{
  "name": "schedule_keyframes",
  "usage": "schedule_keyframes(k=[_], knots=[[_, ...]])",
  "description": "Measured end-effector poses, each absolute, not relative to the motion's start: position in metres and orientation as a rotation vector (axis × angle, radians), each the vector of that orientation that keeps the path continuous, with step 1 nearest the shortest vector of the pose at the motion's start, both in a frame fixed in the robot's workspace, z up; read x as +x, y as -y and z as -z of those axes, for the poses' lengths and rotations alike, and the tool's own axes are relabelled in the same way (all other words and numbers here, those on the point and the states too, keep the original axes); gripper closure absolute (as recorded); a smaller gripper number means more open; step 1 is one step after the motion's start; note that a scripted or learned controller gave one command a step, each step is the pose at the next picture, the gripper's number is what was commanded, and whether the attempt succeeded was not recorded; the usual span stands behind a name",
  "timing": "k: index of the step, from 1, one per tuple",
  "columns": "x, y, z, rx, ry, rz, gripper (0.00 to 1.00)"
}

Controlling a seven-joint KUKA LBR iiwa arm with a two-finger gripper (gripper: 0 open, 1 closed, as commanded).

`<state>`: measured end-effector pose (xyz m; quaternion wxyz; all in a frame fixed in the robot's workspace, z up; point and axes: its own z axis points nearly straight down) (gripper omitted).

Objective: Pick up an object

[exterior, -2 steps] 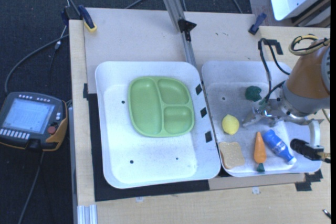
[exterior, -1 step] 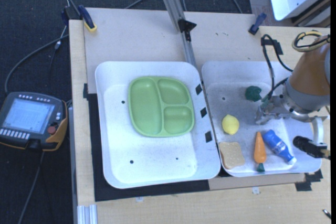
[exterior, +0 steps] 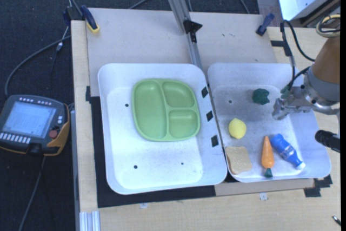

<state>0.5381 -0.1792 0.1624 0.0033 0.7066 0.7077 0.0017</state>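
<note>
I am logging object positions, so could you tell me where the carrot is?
The carrot lies in the right bin, near its front edge, between the bread slice and the blue bottle.

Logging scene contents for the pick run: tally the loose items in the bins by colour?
Green: 2, divided plate, small dark green item
Yellow: 1, lemon
Orange: 1, carrot
Blue: 1, bottle
Tan: 1, bread slice
Total: 6

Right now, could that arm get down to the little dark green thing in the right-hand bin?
Probably yes. The gripper hangs just right of the green thing, which sits alone on bare bin floor. The lemon, carrot and bottle lie nearer the front, out of the way.
</note>
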Motion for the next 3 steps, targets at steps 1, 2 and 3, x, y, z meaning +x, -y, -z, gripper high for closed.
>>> schedule_keyframes(k=[1, 2, 3], knots=[[0.536, 0.178, -0.226, 2.214, -2.218, -0.006, 1.00], [0.537, 0.178, -0.238, 2.217, -2.221, -0.003, 1.00], [0.532, 0.114, -0.234, 2.217, -2.232, -0.003, 1.00]])
